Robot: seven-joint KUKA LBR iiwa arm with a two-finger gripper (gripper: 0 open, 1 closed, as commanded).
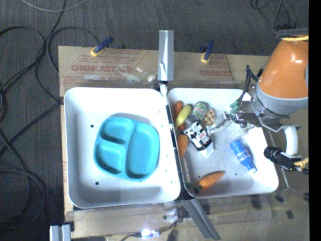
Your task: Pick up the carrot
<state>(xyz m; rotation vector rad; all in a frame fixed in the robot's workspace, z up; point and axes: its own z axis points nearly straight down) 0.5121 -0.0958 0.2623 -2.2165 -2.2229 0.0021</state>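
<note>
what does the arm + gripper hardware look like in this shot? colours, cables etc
The arm has a rounded orange band above a grey wrist section. Below the wrist sits the gripper, thin metallic parts with a small green fitting and dark cables running along it. A white curved piece and a black knob-like part sit at the arm's lower right.

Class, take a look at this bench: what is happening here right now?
A grey and orange robot arm reaches in over the right bin, its gripper near a cluster of small items by the bin's left wall. The carrot it should pick up lies untouched near the front wall. A blue bottle lies nearby. The left bin holds a blue divided tray.
</note>
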